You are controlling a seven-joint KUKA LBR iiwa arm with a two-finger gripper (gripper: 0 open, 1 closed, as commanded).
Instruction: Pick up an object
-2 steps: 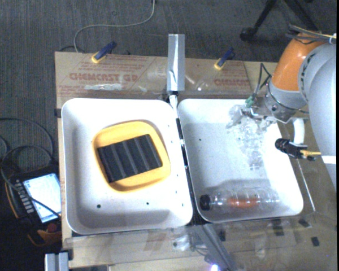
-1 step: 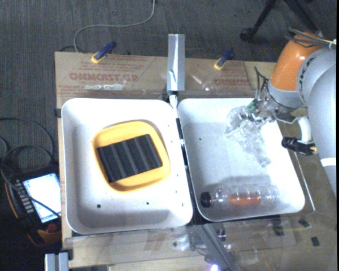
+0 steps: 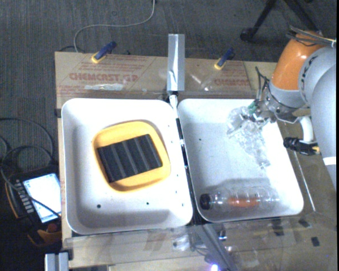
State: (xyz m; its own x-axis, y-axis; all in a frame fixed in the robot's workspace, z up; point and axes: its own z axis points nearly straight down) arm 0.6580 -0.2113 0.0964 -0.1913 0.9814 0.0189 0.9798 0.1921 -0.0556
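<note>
I see the gripper (image 3: 259,110) over the far right part of the right bin (image 3: 214,123); I cannot tell its state. A clear plastic bottle (image 3: 240,199) lies well below it along the bin's near wall, long axis sideways, dark cap pointing left. A crumpled clear wrapper (image 3: 248,137) sits just beneath it.

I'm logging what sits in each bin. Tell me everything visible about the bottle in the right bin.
The bottle is clear plastic by its look, with a dark cap at its left end and an orange band or contents at mid-body. It lies on its side along the near wall of the right bin, cap pointing toward the left bin. It looks intact; nothing but the bin touches it.
</note>
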